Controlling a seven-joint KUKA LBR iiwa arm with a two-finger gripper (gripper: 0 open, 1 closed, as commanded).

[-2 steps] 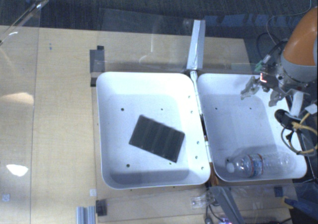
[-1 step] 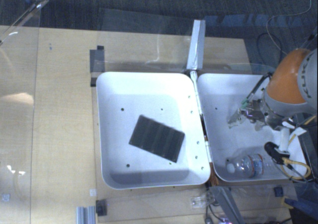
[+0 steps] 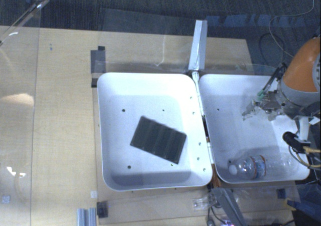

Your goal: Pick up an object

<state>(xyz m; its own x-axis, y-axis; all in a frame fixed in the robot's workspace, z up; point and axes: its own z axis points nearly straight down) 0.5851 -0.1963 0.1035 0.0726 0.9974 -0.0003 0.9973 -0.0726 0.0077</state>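
Camera view: bottle (image 3: 252, 166) lies in right bin (image 3: 220, 94), below hand (image 3: 262, 103).

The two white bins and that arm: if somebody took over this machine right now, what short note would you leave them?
End effector: over the right bin, near its far side; whether it is open or shut is unclear, and nothing is visibly held.
Things: a clear plastic bottle lies on its side at the right bin's near edge; a dark ribbed rectangular pad lies flat in the left bin.
Done: nothing picked up yet.
Left: grasp one object and lift it.
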